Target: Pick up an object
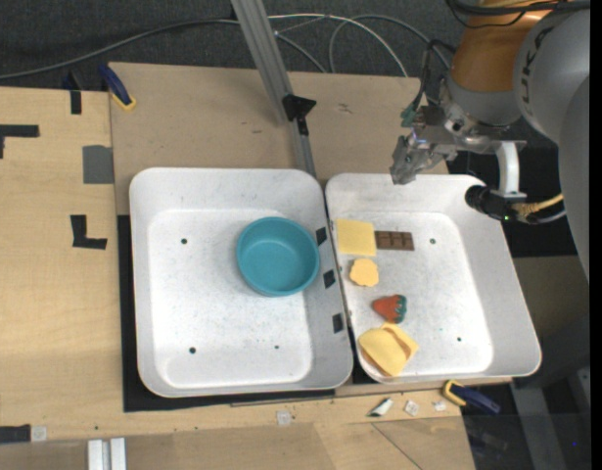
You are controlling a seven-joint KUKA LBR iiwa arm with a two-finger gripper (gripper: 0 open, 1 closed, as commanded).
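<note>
Camera view puts the left bin [183, 302] first, holding a single teal bowl [276, 255] that stands upright near its middle, well apart from the arm. Across the shared rims, the right bin [452, 292] carries the smaller pieces, all bunched along its left side. A flat yellow cheese slice [356, 236] lies just beside a dark chocolate bar [393, 241], whose long axis runs left to right across the bin. Toward the camera from these lies a small round yellow piece [364, 274], then a red item with a green end [390, 307], perhaps a toy strawberry, then a folded yellow piece [387, 349] near the front rim.

The gripper [407, 170] hangs over the far rim of the right bin, pointing down, with the pale surface [203, 106] behind it. Nothing shows held in it, and whether it is spread or closed cannot be told at this angle.

The relation that matters: the chocolate bar is the nearest thing, lying toward the camera and slightly left of the gripper, and below it. A short move forward and down would likely bring it over the bar. Closing across the bar's short width looks the better grasp, though the cheese slice crowds its left end.
</note>
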